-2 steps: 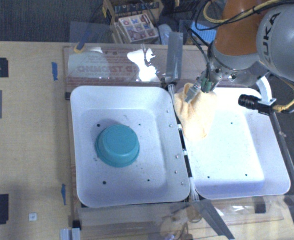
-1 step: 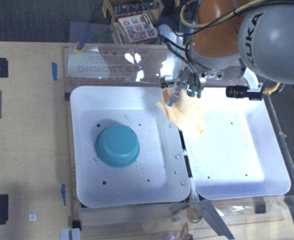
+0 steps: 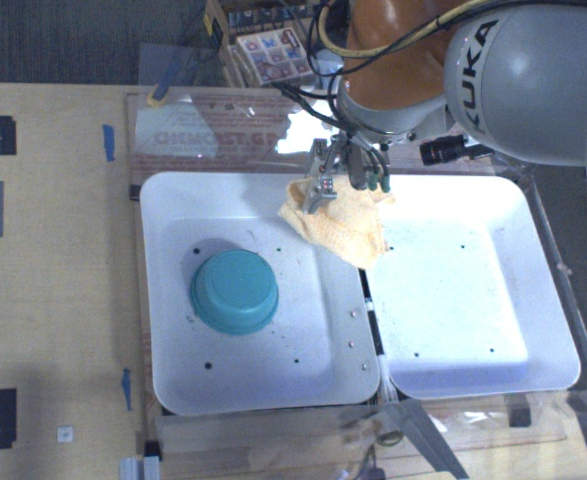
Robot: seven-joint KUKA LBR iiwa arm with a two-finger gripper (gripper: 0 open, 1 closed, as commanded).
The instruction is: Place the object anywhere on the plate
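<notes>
Yellow cloth (image 3: 341, 227) hangs pinched in the closed hand (image 3: 345, 180), its top edge hidden.

I see a pale yellow cloth (image 3: 338, 225), a teal upturned bowl (image 3: 234, 290), two white bins (image 3: 453, 298) speckled with dark dots, a light wood table (image 3: 53, 268) with blue tape marks (image 3: 108, 142).

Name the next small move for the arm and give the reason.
Probably carry the yellow cloth leftward toward the teal plate. The gripper has the cloth's top edge bunched between its fingers, hanging over the bins' divide, apart from the plate in the left bin.
</notes>
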